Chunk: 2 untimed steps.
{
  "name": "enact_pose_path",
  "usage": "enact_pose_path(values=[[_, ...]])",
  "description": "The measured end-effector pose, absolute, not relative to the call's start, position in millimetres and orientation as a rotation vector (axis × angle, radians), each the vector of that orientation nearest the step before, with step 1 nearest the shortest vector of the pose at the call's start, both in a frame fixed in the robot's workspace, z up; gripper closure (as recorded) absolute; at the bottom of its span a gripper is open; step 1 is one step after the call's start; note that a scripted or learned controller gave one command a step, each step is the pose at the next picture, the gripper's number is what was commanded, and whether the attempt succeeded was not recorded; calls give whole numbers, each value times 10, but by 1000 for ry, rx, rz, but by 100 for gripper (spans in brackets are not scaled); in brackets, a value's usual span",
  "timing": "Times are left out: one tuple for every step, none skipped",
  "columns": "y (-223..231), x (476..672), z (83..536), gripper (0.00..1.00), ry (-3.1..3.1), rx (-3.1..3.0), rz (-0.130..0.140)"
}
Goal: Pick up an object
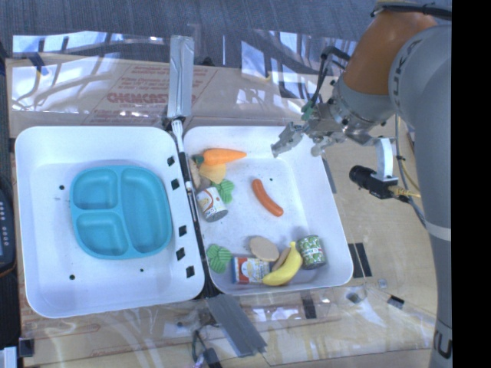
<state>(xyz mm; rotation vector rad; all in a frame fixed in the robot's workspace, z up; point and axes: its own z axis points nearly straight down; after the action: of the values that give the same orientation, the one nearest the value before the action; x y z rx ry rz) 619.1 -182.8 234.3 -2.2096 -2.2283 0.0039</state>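
We count two white bins side by side: the left bin (31, 228) carries one blue divided plate (121, 210) with three compartments, and the right bin (326, 205) carries the toys. In there we tally one carrot (223, 156) up at the far left corner, a yellowish piece (212, 173) just under it, one small can (210, 204) lying tilted beside the divider, one red sausage (267, 197) alone in the middle, one green leafy piece (218, 258), one tan cookie-like disc (264, 247), one red-labelled packet (249, 270), one banana (285, 267) and one green can (311, 251) crowded along the near edge.

Now the gripper (290, 141): it hangs over the far right corner of the right bin, above the rim, with nothing between its fingers that we can see. They look slightly parted, but the tips blur against the white wall, so we cannot tell for sure.

Room to move? The sausage has bare white floor on every side, the best open ground here. The near-edge cluster is packed, items touching. The carrot sits close to the far wall.

The arm's upper part is cut off at the right. The packet's label is too small to read, and the yellowish piece is partly tucked behind the carrot.
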Motion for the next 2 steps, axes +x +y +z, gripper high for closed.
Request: enact_pose_path(values=[[-1878, 5987, 1094, 0, -2363, -2053, 8], [-1805, 5865, 916, 0, -2357, -2072, 3]])
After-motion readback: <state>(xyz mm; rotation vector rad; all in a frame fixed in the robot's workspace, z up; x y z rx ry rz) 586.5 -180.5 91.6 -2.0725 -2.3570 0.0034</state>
